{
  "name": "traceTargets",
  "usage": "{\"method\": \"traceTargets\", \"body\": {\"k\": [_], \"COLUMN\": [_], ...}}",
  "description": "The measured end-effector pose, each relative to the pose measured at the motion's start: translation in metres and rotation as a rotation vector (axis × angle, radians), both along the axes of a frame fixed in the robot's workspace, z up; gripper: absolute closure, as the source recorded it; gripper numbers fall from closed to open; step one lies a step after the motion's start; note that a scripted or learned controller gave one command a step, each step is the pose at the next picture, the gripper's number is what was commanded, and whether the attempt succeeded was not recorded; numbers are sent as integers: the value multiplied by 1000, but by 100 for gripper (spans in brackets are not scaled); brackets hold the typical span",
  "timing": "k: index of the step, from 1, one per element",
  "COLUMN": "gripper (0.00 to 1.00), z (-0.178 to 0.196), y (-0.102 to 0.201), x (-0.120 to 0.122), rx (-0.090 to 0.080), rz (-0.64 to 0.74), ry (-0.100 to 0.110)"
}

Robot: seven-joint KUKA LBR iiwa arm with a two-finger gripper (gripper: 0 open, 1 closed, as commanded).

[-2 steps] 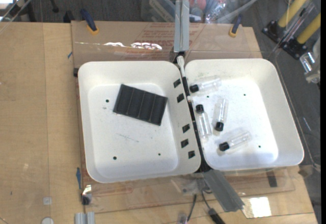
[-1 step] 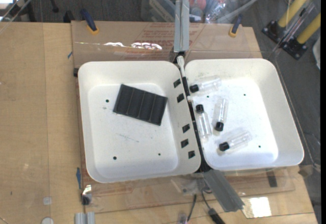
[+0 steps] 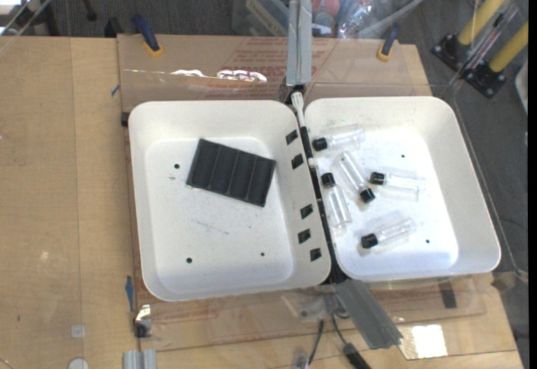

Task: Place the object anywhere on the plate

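Clear plastic vials w/ black caps (image 3: 369,187) scattered in right white bin (image 3: 470,183), long axes mixed. Black ribbed rectangular plate (image 3: 231,172) in left white bin (image 3: 159,216), well apart, leftward. Claw state: cannot tell.

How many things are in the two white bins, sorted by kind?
black plate, left bin: 1
clear tubes with black caps, right bin: 5
Total: 6
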State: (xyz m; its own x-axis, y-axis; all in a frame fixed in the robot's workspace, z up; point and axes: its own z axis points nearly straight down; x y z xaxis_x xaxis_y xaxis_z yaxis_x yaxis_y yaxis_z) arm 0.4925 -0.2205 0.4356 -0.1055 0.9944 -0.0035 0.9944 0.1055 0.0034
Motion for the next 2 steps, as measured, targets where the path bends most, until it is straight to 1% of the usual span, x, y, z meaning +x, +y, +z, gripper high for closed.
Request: {"method": "traceTargets", "body": {"k": [1, 2], "gripper": [100, 0], "z": [11, 11], "y": [0, 0], "x": [1, 1], "rx": [-3, -3], "rz": [1, 1], "ry": [-4, -4]}}
